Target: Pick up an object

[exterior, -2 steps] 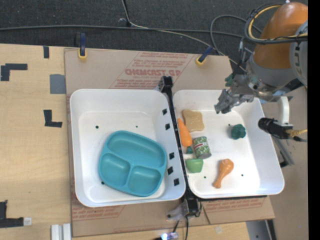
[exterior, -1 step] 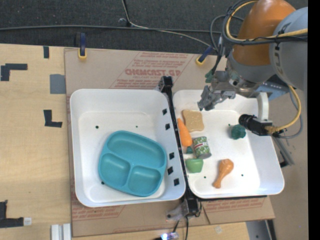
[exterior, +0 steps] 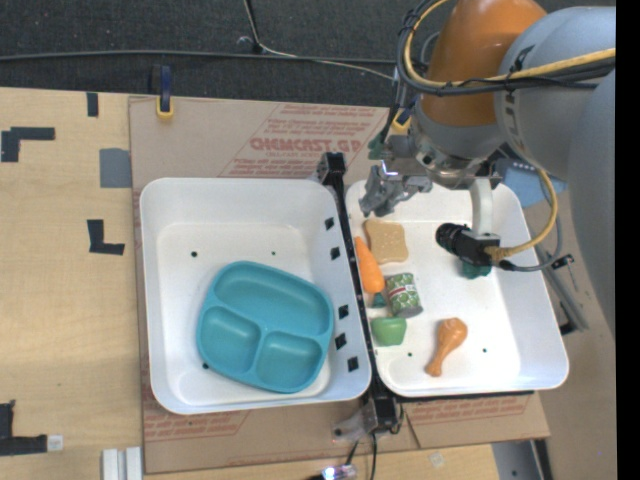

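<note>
My fingers [exterior: 380, 196] hang over the right bin's far-left corner; open or closed, I can't tell. Just nearer lies the bread [exterior: 386, 240], light, soft: take its side edges, I'd say.

Teal plate [exterior: 265, 328], orange carrot [exterior: 369, 265], tan bread [exterior: 387, 240], possibly green-patterned can [exterior: 402, 293], white bins [exterior: 160, 268].
</note>
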Controlling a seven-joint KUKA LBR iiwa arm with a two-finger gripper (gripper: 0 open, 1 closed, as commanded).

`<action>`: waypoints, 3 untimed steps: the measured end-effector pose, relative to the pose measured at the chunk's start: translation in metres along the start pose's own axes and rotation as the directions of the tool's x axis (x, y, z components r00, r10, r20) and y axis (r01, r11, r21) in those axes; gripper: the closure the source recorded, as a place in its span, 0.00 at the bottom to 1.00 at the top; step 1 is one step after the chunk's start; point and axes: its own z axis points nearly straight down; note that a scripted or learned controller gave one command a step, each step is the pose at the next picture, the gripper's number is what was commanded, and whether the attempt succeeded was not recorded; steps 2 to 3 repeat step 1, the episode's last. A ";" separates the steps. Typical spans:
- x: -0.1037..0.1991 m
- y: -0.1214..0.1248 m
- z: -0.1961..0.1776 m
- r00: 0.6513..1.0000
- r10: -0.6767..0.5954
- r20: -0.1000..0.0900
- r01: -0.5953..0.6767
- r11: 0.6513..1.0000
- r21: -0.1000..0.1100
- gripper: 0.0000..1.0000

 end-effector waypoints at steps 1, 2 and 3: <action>0.050 0.008 0.004 1.000 0.000 0.000 0.000 1.000 0.000 1.00; 0.050 0.008 0.004 1.000 0.000 0.000 0.000 1.000 0.000 1.00; 0.050 0.008 0.004 1.000 0.000 0.000 0.000 1.000 0.000 1.00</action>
